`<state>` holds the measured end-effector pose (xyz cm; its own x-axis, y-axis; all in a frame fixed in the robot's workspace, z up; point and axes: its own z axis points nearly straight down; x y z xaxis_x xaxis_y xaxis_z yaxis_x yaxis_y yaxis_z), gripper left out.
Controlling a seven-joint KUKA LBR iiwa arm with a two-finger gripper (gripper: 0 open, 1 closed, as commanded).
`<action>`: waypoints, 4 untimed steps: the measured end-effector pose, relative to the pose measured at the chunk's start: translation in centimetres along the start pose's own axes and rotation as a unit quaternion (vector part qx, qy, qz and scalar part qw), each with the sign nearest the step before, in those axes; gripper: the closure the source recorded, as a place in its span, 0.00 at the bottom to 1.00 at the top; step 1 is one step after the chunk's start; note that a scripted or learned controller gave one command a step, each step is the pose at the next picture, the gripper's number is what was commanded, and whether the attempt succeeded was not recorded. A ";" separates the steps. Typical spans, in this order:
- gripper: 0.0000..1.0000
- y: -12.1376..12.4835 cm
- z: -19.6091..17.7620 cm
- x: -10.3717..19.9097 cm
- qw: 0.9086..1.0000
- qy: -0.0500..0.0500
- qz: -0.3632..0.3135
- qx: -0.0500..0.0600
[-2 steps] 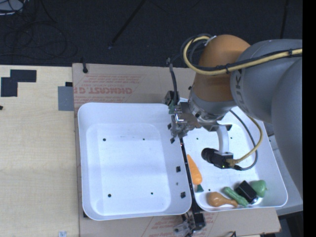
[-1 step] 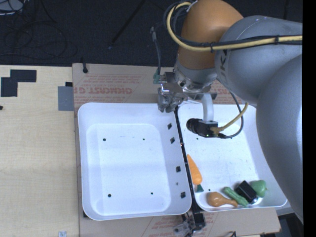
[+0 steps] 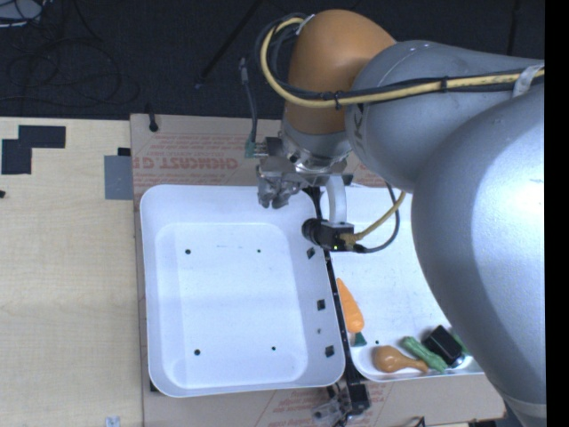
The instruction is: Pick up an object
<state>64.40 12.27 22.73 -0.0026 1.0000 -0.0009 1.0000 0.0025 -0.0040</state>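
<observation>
My gripper (image 3: pixel 277 189) hangs over the far right corner of the left white bin (image 3: pixel 160 265), below the orange wrist band. The right bin (image 3: pixel 391 265) holds an orange carrot-shaped piece (image 3: pixel 349 305) against its left wall. At that bin's near edge lie a tan pear-shaped object (image 3: pixel 396 358), a green piece (image 3: pixel 425 352) and a small black block (image 3: pixel 443 343). All of these sit well toward the front from the gripper, and nothing shows under it. The arm covers much of the right bin.
A black divider rail (image 3: pixel 336 310) runs between the two bins. Both bins rest on a cardboard sheet (image 3: pixel 191 145) over a light wooden bench (image 3: pixel 62 283). A black cable with a plug (image 3: pixel 327 232) dangles from the wrist over the divider.
</observation>
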 end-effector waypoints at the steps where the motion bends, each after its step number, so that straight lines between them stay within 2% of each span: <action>1: 1.00 0.0 -0.8 6.5 1.000 0.001 -0.001 -0.001; 4: 1.00 -0.1 -3.6 6.3 1.000 -0.002 -0.007 0.002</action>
<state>64.31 18.62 26.34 -0.0174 0.9998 -0.0057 0.9998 0.0174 -0.0083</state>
